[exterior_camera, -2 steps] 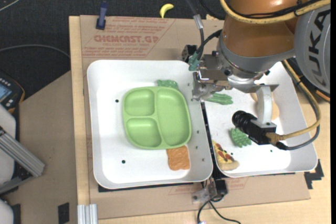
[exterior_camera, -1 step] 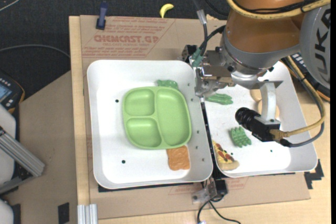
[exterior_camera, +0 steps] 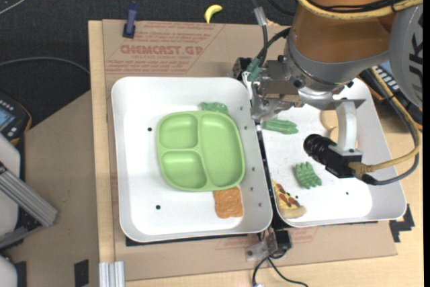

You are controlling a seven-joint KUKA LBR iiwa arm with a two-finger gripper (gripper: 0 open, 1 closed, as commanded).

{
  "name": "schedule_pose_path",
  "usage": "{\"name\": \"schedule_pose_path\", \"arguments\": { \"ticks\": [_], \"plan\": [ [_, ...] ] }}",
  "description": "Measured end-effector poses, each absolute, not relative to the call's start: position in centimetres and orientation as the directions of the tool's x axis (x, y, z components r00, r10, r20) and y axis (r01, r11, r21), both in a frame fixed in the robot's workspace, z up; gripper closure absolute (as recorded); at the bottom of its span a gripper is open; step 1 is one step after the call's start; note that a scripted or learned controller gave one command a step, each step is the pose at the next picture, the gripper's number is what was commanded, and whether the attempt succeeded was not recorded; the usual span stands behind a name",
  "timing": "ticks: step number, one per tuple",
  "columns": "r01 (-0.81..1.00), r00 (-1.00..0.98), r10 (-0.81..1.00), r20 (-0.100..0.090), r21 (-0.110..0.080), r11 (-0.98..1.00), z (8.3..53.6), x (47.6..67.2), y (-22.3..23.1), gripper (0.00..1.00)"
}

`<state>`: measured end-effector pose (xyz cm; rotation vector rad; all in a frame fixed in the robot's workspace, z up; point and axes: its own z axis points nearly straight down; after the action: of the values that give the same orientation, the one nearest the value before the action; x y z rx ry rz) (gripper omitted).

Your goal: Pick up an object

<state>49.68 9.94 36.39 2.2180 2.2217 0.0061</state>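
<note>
camera view; arm (exterior_camera: 349, 10) bent low over right bin (exterior_camera: 376, 212); gripper (exterior_camera: 269, 107) near divider

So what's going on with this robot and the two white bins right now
A grey and orange robot arm reaches in over the right bin, with its tool low near that bin's inner edge, right above a small green toy. That bin also has a green ridged piece, a pizza slice toy and a tan piece. The left bin holds a green divided plate, an orange toast-like piece and a small green item. Nothing is visibly gripped.
</note>
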Motion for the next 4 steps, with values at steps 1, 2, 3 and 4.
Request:
{"name": "schedule_pose_path", "arguments": {
  "ticks": [1, 2, 3, 4],
  "plan": [
    [1.0, -0.002, 1.0, 0.002, 0.006, 0.002, 37.4, 49.7, 10.0, 1.0],
    [1.0, -0.002, 1.0, 0.001, -0.001, 0.002, 37.7, 47.9, 10.9, 1.0],
    [1.0, 0.002, 1.0, -0.001, -0.004, -0.002, 35.3, 47.9, 10.0, 1.0],
    [1.0, 0.0, 1.0, 0.001, 0.0, 0.0, 36.5, 48.0, 10.1, 1.0]
  ]
}}
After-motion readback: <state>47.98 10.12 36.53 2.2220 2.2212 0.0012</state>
